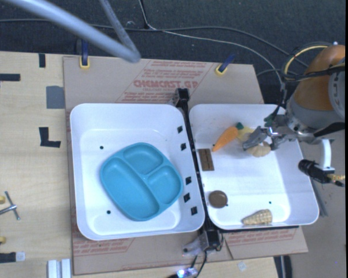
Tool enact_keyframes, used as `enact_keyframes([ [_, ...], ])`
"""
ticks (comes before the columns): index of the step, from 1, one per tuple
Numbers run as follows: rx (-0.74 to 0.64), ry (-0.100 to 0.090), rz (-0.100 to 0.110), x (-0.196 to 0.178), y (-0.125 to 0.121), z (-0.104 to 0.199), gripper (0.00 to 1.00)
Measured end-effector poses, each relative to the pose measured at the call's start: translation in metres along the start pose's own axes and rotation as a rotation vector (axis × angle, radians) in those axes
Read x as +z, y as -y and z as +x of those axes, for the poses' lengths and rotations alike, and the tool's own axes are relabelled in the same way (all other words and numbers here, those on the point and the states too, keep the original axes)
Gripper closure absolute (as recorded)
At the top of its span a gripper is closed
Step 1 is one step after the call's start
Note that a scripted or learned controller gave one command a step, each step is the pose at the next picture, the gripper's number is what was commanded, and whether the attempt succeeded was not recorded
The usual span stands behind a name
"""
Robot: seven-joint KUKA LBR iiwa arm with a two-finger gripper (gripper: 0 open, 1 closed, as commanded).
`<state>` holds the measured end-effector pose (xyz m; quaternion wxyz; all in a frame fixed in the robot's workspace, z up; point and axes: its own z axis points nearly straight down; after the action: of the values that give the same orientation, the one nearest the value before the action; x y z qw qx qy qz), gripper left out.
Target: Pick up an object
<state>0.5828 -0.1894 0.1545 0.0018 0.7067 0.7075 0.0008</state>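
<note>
Gripper [256, 139] low in right bin [290, 181], fingers parted, nothing visibly pinched; carrot [226, 138] just left of it, long axis slanting toward fingers, pale lump [261, 150] directly beneath.

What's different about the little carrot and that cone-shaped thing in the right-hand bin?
The carrot is orange with a green tip; the cone is pale tan. The carrot lies near the bin's far side, close to the gripper; the cone lies near the bin's front edge, away from it. Both are small, tapered, and lying flat.
</note>
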Motion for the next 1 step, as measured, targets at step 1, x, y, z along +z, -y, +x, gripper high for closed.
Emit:
enact_keyframes([
  [1, 0.0, 0.001, 0.0, -0.0581, -0.0046, -0.0087, 1.0],
])
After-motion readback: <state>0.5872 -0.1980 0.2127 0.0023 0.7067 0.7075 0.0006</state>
